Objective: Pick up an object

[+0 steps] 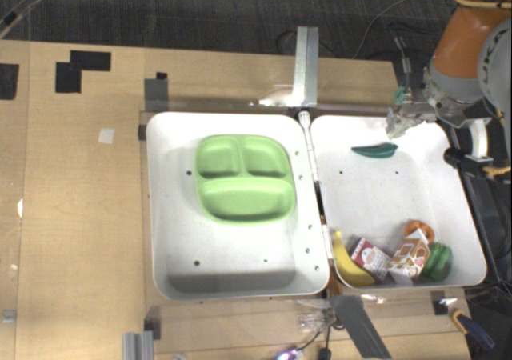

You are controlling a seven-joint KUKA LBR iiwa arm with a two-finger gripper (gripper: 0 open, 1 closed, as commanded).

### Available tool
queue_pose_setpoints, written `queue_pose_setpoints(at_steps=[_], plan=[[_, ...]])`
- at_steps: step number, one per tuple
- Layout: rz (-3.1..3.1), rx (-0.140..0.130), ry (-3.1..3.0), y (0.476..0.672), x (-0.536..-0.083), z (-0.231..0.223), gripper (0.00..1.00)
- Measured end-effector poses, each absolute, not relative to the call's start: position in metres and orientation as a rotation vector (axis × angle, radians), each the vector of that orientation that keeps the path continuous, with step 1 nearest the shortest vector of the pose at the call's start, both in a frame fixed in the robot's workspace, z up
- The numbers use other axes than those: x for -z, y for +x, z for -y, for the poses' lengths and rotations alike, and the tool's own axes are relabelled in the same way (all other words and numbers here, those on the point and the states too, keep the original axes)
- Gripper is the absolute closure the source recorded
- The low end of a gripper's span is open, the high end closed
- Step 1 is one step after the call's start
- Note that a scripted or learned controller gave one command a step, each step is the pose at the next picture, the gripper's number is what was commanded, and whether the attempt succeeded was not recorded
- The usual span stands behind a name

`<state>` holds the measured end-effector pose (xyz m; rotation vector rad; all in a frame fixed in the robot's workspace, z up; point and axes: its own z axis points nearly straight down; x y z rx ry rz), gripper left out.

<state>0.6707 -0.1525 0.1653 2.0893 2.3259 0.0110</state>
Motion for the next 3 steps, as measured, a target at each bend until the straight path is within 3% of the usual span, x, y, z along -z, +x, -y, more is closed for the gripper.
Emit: queue_pose_setpoints(at_steps=[1,2,3], plan=[[-2.452,-0.011,1.946,0.673,-0.103,0.129,1.0],[-2.453,-0.009,1.948,0.672,-0.102,0.129,0.0],[-2.442,-0.006,1.969,0.671,-0.088,0.179,0.0]])
